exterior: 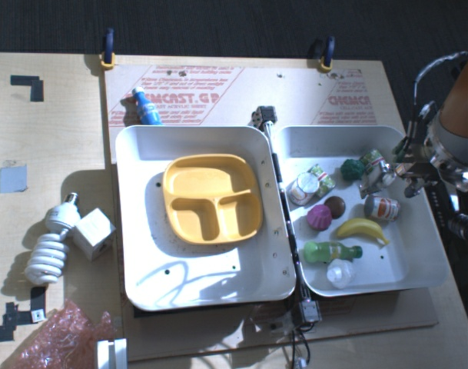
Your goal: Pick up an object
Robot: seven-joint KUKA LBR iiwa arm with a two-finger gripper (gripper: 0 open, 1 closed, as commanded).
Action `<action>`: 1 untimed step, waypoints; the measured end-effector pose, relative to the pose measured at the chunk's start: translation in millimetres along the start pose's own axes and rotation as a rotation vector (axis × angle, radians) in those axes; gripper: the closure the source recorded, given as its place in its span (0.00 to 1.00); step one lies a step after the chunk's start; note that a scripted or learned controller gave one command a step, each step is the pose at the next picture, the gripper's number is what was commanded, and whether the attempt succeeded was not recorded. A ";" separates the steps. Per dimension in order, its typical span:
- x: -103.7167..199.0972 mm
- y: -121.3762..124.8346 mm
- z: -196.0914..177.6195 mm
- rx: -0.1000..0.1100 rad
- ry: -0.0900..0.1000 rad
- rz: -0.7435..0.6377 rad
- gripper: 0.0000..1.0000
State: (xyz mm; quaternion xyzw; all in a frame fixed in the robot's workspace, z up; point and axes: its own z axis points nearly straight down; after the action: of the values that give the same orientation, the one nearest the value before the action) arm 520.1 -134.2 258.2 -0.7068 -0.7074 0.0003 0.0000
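A wooden bench (49,129) is seen from above, carrying two shallow white bins side by side. The left bin (134,206) is occupied by a yellow divided tray (212,198). The right bin (426,260) is crowded with small goods: a banana (362,229), a green bottle (331,250), a pink ball (320,217), a brown ball (336,205), a small can (382,207), a green-lidded cup (309,184) and a clear cap (340,272). The pincer (383,177) is poised low at the right bin's far right corner, just beside a green toy (353,168) and the small can; whether it is released or clenched cannot be told. The banana is judged the likeliest object: light, fairly firm, slightly slippery, best taken across its middle, where the curve is widest. A spiral bulb (49,248) lies on the bench outside the bins.
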 end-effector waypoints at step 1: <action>-32.5 42.3 83.4 0.000 0.000 0.002 0.00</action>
State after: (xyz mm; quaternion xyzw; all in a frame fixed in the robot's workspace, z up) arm 562.4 -166.6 174.8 -0.7076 -0.7066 0.0003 -0.0002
